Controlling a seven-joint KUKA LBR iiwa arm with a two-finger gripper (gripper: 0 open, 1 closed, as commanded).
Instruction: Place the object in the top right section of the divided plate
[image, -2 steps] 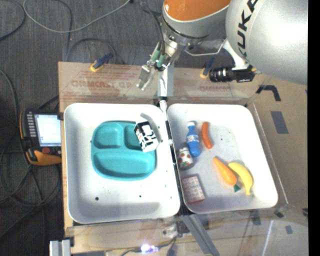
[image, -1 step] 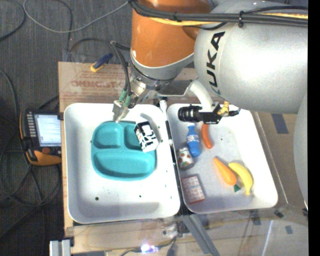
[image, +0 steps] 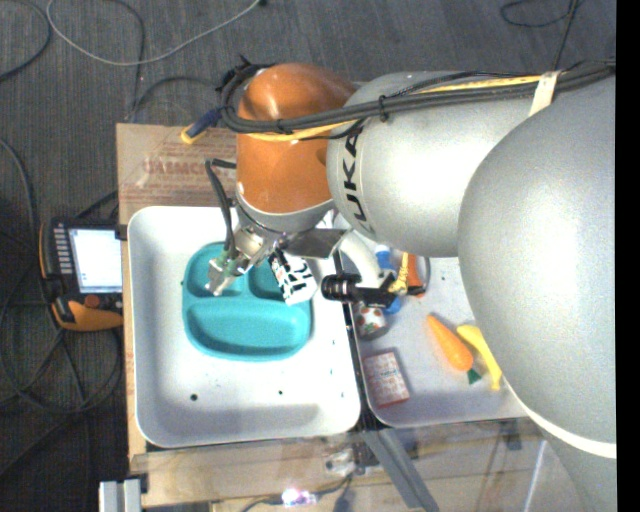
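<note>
Teal divided plate (image: 245, 325) sits in the left bin (image: 160, 400). We see the gripper (image: 225, 275) over the plate's far-left section; we cannot tell its state or what the object is. Carrot (image: 450, 343) and small card (image: 386, 376) lie in the right bin (image: 440, 400).

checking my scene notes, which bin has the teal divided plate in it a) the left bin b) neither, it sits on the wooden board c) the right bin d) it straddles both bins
a, the teal plate lies inside the left bin, while the right bin holds a carrot and a small card.
</note>
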